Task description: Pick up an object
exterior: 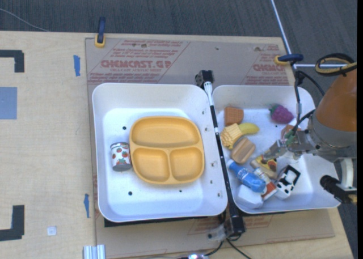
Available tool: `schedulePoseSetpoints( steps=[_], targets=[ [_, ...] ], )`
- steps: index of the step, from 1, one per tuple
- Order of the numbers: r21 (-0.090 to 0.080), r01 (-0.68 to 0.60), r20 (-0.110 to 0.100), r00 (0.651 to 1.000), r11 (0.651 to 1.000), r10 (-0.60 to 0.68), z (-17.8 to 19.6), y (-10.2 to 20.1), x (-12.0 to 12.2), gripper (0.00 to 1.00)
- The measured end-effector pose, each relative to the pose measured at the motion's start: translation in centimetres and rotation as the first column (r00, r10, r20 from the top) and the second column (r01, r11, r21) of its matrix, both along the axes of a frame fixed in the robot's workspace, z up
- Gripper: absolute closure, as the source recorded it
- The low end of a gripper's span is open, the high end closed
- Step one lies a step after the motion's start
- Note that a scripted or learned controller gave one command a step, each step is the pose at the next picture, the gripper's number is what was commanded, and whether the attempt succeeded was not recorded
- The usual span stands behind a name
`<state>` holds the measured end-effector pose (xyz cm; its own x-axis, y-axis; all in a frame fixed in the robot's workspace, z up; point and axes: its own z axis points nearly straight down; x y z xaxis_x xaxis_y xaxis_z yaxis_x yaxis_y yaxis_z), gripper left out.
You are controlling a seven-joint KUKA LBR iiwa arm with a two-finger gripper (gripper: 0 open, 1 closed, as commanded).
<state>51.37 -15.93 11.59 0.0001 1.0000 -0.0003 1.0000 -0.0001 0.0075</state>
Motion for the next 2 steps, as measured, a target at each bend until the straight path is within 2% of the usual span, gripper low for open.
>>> schedulePoseSetpoints(
  steps=[1, 2],
  targets=[
    [-0.01, 0.003, 0.011, 1.0, 1.0, -0.003, -2.6, 5.0, -3.0, 0.0],
    [-0.017, 0.006, 0.019, 1.0, 1.0, -0.006, -1.5, 4.7, -2.8, 1.0]
  ],
)
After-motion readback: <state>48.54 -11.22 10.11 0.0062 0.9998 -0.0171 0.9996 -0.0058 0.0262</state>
